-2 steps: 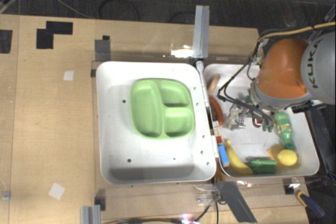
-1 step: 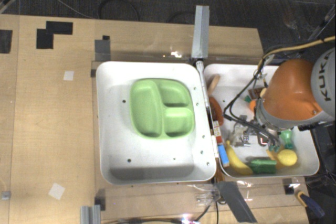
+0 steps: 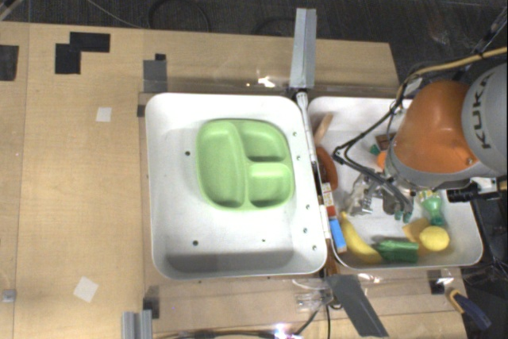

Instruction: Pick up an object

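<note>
My gripper (image 3: 379, 201) hangs low inside the right bin (image 3: 349, 109), under the grey arm with its orange band (image 3: 431, 131). Just below it lie a yellow banana (image 3: 357, 241), a dark green oblong piece (image 3: 396, 250) and a yellow lemon (image 3: 434, 238). A small green item (image 3: 432, 207) sits to the gripper's right, partly hidden by the wrist. A blue marker (image 3: 336, 235) lies along the bin's left wall. I see nothing clearly between the gripper's metal parts.
The left bin (image 3: 171, 250) holds a light green divided tray (image 3: 242, 163). A brown stick-like piece (image 3: 321, 137) leans near the wall between the bins. Black cables (image 3: 361, 140) loop from the arm over the right bin. Wooden bench (image 3: 71, 194) lies to the left.
</note>
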Robot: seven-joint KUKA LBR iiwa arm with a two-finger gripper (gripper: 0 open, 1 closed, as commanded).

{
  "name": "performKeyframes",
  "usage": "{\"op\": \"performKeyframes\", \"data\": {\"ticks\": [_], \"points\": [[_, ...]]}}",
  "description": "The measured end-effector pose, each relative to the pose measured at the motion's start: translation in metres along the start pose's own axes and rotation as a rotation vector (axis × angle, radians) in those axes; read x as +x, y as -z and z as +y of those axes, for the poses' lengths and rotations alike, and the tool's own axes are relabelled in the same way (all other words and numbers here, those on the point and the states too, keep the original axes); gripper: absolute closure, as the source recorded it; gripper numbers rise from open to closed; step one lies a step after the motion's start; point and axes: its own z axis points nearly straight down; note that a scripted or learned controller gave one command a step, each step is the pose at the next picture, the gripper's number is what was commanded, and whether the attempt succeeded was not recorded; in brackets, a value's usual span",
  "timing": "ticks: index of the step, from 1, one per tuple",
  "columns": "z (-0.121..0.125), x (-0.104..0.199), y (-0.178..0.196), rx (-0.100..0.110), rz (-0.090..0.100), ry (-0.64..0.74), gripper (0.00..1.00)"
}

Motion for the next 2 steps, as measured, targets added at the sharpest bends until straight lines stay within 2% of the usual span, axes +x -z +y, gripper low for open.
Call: {"op": "performKeyframes", "data": {"ticks": [1,2], "points": [[0.002,0.009,0.001,-0.002,-0.012,-0.254,0.00],[0.006,-0.016,-0.001,-0.002,0.000,-0.395,0.00]]}}
